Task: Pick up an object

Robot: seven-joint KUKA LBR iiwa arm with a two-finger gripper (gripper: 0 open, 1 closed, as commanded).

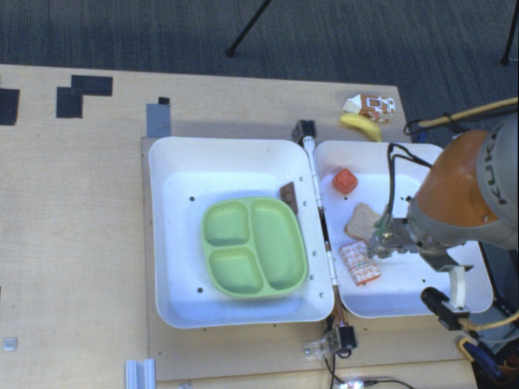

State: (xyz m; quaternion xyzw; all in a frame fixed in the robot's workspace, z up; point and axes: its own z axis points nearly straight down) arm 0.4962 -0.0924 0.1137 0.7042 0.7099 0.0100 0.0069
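while the gripper (378,244) sits over the red-printed white packet (359,263) in the right bin (405,298), finger state cannot be told; packet print unreadable.

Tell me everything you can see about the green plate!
The green plate is a light green tray with rounded corners, and it looks like smooth plastic. It has three sunken sections: two smaller ones on the left side and one long one on the right. It lies flat, turned a little, on the floor of the left bin, toward the bin's right side. A small brown thing sits right at its upper right edge.
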